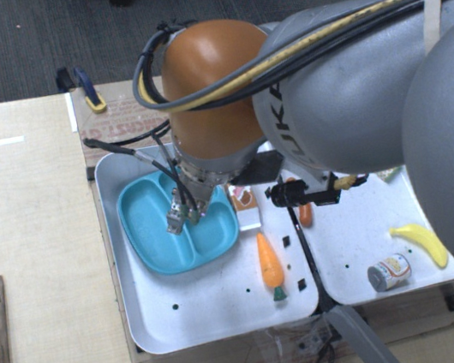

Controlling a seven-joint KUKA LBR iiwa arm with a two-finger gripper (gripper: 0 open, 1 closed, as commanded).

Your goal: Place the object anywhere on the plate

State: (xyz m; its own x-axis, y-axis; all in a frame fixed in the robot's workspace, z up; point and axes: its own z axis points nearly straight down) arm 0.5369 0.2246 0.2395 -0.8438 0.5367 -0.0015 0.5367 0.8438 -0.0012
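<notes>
A light blue divided plate [154, 224] lies in the left part of the left white bin [147, 321]. My gripper [183, 219] hangs over the plate's middle ridge, pointing down at it, under the orange wrist band. Nothing recognisable shows at its tip. An orange carrot [269, 264] with a green end lies on the bin floor, to the right of and below the plate. A small red and white block [243, 197] sits just off the plate's right rim.
The right bin [356, 271] holds a yellow banana [423, 242], a small can [389, 271] on its side and a small orange-brown piece [305, 214] near the divider. The grey arm covers the top right of both bins.
</notes>
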